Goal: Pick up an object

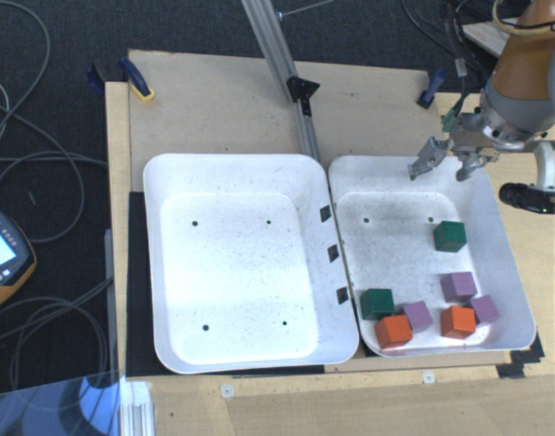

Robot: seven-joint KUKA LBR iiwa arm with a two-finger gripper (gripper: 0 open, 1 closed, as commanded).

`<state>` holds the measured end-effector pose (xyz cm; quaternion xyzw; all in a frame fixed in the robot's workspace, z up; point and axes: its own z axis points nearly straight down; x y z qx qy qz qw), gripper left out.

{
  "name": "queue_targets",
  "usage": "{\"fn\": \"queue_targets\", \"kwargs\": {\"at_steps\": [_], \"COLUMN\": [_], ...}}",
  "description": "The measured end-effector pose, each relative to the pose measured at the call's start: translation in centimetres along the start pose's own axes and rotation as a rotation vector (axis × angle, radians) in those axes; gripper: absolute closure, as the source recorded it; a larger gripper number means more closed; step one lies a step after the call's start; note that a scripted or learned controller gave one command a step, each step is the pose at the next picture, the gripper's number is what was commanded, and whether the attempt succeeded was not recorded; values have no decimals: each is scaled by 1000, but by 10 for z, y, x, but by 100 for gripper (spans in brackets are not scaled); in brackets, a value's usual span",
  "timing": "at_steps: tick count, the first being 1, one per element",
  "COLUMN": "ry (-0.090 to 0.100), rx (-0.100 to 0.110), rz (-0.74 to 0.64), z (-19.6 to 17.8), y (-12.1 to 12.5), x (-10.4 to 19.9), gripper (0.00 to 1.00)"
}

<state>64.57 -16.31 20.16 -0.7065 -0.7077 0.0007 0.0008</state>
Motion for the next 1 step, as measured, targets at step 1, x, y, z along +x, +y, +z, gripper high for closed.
{"fn": "queue_targets", "kwargs": {"at_steps": [1], "ry": [2], "rx": [8], "rz": [5], "z": [107], "y": [-33], "x": [-35], "gripper": [0]}}
